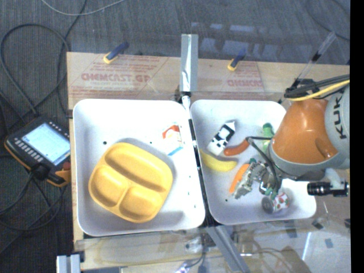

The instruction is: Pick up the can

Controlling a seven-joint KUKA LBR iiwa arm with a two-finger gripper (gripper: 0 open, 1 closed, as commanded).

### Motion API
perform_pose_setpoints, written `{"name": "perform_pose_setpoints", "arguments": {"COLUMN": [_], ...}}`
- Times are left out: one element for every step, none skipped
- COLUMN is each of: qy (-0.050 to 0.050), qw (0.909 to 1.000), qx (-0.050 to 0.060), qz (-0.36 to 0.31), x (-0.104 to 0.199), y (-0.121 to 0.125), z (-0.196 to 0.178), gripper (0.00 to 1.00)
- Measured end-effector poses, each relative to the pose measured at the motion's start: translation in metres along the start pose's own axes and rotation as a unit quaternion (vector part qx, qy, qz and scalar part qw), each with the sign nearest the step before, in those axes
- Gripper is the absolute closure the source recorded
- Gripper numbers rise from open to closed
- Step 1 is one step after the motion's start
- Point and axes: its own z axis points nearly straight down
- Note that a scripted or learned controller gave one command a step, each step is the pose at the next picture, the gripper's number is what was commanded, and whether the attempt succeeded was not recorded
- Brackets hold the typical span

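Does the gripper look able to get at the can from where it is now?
Probably yes. The can lies on its side in the right bin, just beside the gripper, with its top uncovered. The carrot lies on the gripper's far side, away from it.

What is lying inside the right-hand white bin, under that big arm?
The right bin holds a banana, a carrot, a red sausage, a black-and-white toy and the can. The arm covers its far right corner.
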Motion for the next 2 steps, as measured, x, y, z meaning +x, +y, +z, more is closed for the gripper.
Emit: {"name": "perform_pose_setpoints", "arguments": {"qy": [-0.003,-0.002], "qw": [0.9987,0.9987], "qx": [0.001,0.001], "qz": [0.05,0.05], "x": [-0.0481,-0.048], "y": [-0.074,-0.0737], "z": [-0.1149,-0.1149], "gripper": [1.0,0.0]}}
